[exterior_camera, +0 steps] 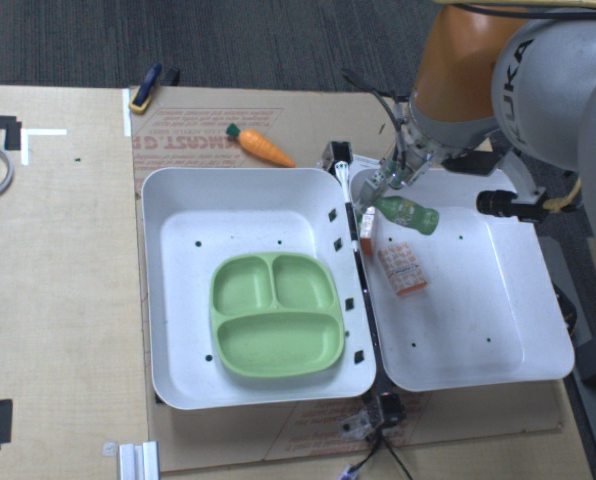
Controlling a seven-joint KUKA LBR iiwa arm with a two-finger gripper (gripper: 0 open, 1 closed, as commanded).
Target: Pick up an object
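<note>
The gripper (390, 180) is seen low over the upper left corner of the right bin (498, 353), beside a green bottle (410, 214) lying on its side; whether it is open or closed cannot be told; a red-and-white packet (402, 266) lies just below the bottle; a green divided plate (276, 314) rests in the left bin (178, 238); a toy carrot (262, 146) lies on the bench (58, 298) above that bin.
</note>
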